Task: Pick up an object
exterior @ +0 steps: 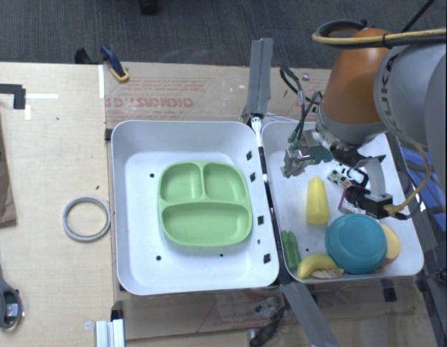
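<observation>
So the right bin (277,194) is pretty cramped. All the loose stuff is bunched toward its near edge: a teal bowl (356,243) upside down near the front right corner, a banana (315,265) tucked against the front wall just left of the bowl, a dark green pepper-looking thing (289,247) lying along the left wall, and something yellow (390,241) peeking out from behind the bowl on its right. A yellow corn-shaped piece (317,201) stands roughly in the middle, lengthwise front to back. The only bare floor in that bin is the strip at the far left, between the corn and the divider wall.

The left bin (129,215) has way more room (just a green divided plate (205,203) sitting in the centre, with white floor showing all round it).

The arm comes in from the right, and its big orange and grey body covers the far right corner of the right bin. The gripper (299,157) hangs over the far left part of that bin, just beyond the top end of the corn and slightly to its left. The corn isn't between the fingers; nothing is, as far as I can see. Whether they're spread or closed I honestly can't tell, it's a tangle of metal and cables.

Out on the bench, a grey ring (87,217) lies left of the bins.
</observation>
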Robot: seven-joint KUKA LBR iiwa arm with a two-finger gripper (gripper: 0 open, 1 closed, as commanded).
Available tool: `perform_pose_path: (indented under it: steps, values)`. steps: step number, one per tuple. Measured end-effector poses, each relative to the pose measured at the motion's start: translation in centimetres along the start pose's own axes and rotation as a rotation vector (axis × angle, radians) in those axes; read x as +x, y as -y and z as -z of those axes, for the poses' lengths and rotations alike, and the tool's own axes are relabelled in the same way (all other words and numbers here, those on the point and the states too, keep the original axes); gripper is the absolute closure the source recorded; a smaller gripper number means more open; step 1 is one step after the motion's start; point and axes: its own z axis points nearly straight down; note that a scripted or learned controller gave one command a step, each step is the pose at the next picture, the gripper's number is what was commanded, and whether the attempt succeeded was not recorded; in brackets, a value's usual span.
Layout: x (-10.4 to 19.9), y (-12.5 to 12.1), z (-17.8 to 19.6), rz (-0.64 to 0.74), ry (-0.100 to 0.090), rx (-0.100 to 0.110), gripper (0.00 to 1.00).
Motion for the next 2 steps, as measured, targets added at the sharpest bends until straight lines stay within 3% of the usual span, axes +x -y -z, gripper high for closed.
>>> perform_pose_path:
  steps: [1, 2]
  values:
    - [0.0, 0.0, 0.0, 0.0, 0.0, 0.0, 0.0]
    - [-4.0, 4.8, 0.0, 0.033, 0.0, 0.001, 0.0]
